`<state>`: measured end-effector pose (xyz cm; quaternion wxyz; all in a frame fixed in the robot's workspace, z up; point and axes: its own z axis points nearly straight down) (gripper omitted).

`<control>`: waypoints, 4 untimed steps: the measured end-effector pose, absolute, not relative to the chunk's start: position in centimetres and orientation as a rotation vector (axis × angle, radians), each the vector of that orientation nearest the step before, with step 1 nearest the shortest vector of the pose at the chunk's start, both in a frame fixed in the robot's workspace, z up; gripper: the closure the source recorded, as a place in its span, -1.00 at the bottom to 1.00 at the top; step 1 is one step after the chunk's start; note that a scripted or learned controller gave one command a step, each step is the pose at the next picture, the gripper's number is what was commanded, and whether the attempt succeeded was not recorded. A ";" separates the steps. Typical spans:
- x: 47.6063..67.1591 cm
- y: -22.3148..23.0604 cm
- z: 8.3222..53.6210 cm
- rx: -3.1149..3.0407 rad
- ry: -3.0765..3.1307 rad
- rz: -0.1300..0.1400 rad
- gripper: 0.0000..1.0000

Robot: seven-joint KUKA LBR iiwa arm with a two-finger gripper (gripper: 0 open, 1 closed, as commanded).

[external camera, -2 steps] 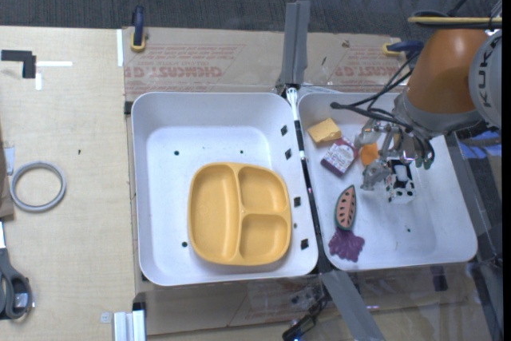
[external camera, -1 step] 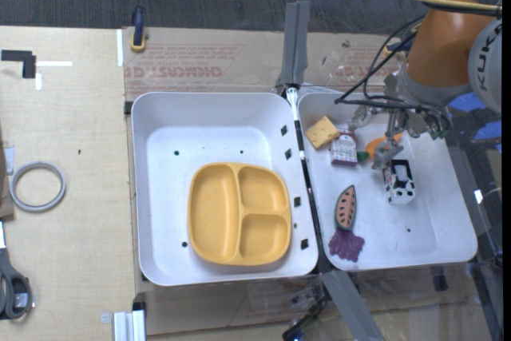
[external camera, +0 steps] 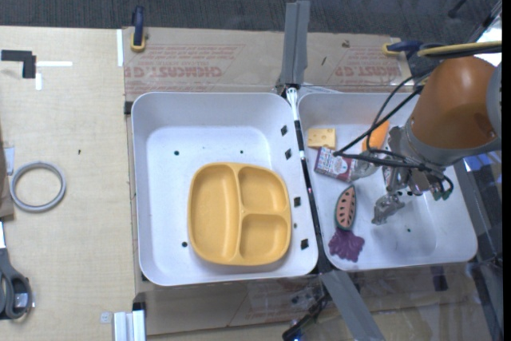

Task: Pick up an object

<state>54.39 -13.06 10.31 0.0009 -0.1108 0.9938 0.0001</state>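
The grey arm with its orange band reaches over the right shallow white bin, and the jaws hang low above bare bin floor near the middle; whether they're parted or closed, I cannot tell, and nothing shows between them. Just beside them toward the bin's left wall lies a watermelon-slice toy, a purple grape-like cluster near the front edge, a maroon packet and a yellow cheese-like wedge farther back. The left white bin carries a yellow three-compartment plastic plate.
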 end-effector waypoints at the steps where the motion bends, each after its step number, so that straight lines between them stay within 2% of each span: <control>1: 63.6 -10.1 14.1 -0.061 3.136 -0.001 -1.00; 2: 65.0 -8.9 19.3 0.522 3.093 -0.001 -1.00; 3: 60.3 -14.6 9.9 0.330 3.123 -0.001 -1.00; 4: 56.8 -16.0 12.5 -0.110 3.136 -0.002 -1.00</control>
